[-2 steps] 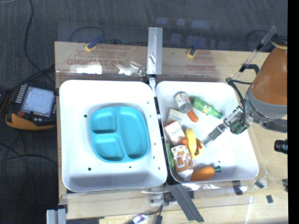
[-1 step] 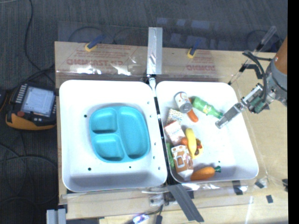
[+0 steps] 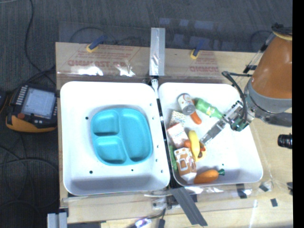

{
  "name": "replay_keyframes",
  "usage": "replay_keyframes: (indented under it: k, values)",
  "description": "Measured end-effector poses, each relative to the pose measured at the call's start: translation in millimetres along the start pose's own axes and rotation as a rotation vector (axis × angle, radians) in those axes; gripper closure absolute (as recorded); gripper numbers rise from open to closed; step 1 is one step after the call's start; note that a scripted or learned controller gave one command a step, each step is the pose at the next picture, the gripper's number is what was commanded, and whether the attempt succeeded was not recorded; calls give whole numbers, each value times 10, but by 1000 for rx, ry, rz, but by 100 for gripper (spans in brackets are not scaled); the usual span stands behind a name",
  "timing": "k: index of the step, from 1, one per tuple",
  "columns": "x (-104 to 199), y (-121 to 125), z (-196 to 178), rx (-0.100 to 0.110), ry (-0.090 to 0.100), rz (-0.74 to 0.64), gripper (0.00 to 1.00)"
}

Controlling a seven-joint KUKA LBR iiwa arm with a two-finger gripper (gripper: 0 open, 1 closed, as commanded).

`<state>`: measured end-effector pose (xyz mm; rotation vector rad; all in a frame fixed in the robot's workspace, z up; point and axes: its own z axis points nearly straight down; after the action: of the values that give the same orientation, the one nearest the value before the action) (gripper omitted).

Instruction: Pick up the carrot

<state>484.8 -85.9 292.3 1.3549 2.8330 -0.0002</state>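
Two white bins sit side by side on the bench, the left bin [image 3: 76, 175] holding a blue tray [image 3: 121, 135], the right bin [image 3: 242, 160] holding the carrot [image 3: 207, 175] at its front edge, well apart from the gripper [image 3: 206, 137], which hangs beside the banana [image 3: 194, 144].

A dark grey carpet [image 3: 71, 8] covers the floor, with thin black cables [image 3: 28, 6] looping over it. The pale wooden bench [image 3: 228, 61] stands on it, clear plastic sheet [image 3: 107, 61] taped along its far edge — a silver tape strip [image 3: 157, 51] runs down the middle. A handheld pendant [image 3: 31, 108] with a screen lies on the carpet at left.
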Motion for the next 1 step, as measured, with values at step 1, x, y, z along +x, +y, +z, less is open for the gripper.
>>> replay_keyframes:
  k: [1]
  values:
    - [1, 2, 0, -1, 0, 0, 0]
